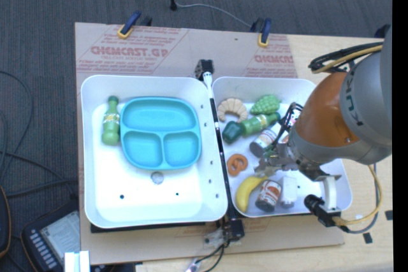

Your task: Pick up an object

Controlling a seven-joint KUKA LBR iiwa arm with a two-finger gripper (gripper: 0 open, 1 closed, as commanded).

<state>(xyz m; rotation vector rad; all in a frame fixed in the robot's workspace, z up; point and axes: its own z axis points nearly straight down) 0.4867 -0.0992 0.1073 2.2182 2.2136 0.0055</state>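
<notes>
Hovering low over the cluttered right bin (331, 87), the gripper (275, 159) is lining up near the small bottle (270, 194) and banana (246, 190); finger state cannot be told.

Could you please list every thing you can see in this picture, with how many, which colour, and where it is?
bins: two, white, side by side on the bench
tray: one, light blue, three compartments, left bin
bottle: one, green, left bin, left of the tray
croissant: one, beige, right bin, top left
green toys: several, green, right bin, top
pretzel: one, orange, right bin, left side
banana: one, yellow, right bin, bottom left
small bottle: one, white and brown, beside the banana
clamps: two, blue and yellow, bench's far edge
arm: one, grey and orange, over the right bin
</notes>
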